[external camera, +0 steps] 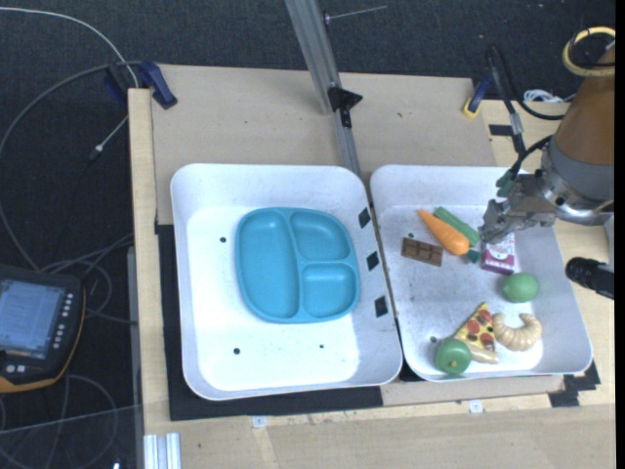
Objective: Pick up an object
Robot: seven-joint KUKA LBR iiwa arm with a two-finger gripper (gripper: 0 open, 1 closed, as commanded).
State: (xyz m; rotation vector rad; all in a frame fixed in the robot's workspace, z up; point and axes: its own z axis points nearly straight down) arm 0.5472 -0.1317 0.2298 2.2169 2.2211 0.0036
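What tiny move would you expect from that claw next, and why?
Probably a short drop straight down. The gripper hangs in the right white bin, just above the green stick and the small purple-and-white packet, beside the orange toy carrot. Nothing shows between its fingers, so it has yet to grasp.

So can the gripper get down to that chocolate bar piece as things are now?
Probably yes. The chocolate piece lies flat with bare bin floor around it; the carrot sits close beside it, and the gripper hovers nearby.
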